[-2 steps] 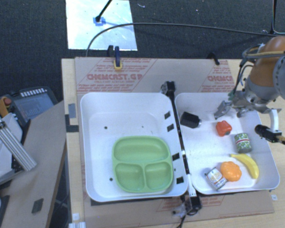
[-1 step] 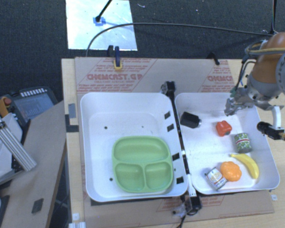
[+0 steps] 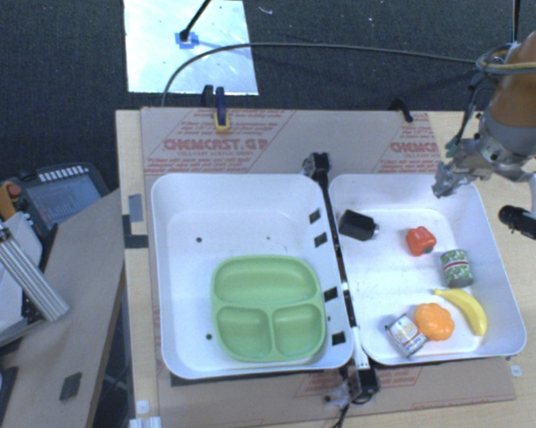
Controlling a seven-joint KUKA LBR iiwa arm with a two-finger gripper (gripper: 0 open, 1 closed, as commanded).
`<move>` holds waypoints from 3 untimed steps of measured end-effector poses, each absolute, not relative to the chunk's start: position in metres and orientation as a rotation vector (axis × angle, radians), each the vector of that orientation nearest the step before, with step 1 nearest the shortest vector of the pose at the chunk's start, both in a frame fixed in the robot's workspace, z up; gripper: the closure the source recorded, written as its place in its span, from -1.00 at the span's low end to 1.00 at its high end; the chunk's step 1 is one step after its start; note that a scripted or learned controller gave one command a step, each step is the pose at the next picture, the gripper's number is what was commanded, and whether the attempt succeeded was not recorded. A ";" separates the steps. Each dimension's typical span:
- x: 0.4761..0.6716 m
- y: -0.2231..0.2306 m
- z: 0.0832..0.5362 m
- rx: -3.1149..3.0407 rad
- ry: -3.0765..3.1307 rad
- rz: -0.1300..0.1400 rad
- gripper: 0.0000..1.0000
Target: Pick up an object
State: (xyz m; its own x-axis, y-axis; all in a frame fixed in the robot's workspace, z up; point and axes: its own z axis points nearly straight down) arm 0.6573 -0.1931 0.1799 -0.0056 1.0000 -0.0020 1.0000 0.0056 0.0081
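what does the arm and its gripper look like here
The arm is grey metal with a rounded orange band above the wrist. It ends in a small grey two-finger gripper. A thin dark cable runs alongside the wrist.

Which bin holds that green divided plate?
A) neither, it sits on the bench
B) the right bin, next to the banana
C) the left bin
C: the green divided plate lies in the left bin, while the banana lies in the right bin.

Dark carpet [image 3: 52, 76] (wooden bench [image 3: 130, 170])
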 end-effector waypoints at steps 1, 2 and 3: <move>0.659 -0.193 0.213 2.211 2.224 0.005 1.00; 0.654 -0.138 0.226 2.210 2.230 0.004 1.00; 0.647 -0.085 0.237 2.210 2.232 0.005 1.00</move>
